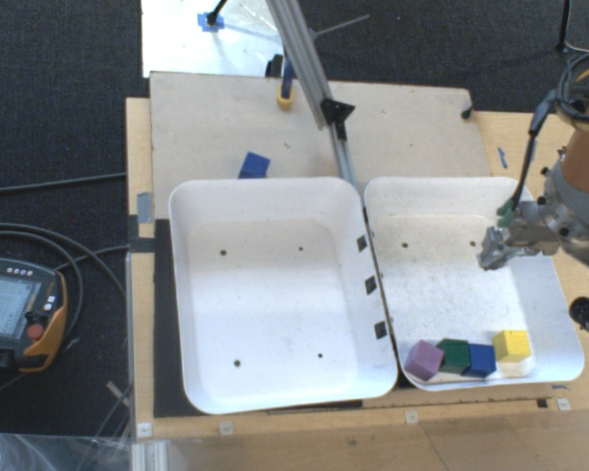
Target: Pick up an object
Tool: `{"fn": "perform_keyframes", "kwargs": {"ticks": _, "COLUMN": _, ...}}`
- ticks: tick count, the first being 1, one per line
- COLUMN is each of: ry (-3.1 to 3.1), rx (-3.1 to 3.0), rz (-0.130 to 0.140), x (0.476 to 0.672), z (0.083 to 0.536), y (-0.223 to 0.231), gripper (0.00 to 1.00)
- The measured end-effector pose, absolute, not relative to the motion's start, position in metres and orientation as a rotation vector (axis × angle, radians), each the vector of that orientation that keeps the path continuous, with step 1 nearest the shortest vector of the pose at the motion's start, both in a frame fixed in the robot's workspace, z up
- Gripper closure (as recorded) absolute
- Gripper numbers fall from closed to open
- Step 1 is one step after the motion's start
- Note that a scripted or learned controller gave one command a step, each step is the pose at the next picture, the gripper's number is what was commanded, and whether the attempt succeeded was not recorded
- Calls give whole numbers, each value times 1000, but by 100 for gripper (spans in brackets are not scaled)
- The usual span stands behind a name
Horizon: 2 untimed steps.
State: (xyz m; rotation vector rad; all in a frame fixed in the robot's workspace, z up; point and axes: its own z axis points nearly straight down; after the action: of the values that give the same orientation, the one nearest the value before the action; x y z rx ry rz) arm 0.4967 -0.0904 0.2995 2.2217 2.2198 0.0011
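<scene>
- Blue block (254, 166) lies on the bench board behind the left bin (191, 263), outside both bins.
- White right bin (560, 292) holds a row of blocks along its near wall: a purple block (424, 358), then a green block (455, 352), a second blue block (481, 360) and a yellow block (511, 345), packed side by side and touching.
- Grey gripper (493, 251) hangs over the right bin's middle, well apart from the row of blocks, with nothing seen in it; whether its jaws are spread or pressed together I cannot tell.
</scene>
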Motion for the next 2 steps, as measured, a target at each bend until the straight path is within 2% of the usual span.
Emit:
{"fn": "perform_keyframes", "kwargs": {"ticks": 1, "ry": 2227, "rx": 2212, "rz": 1, "x": 585, "z": 217, "y": -94, "gripper": 100}}
{"fn": "perform_keyframes", "kwargs": {"ticks": 2, "ry": 2218, "rx": 2224, "rz": -2, "x": 552, "z": 215, "y": -130, "gripper": 100}}
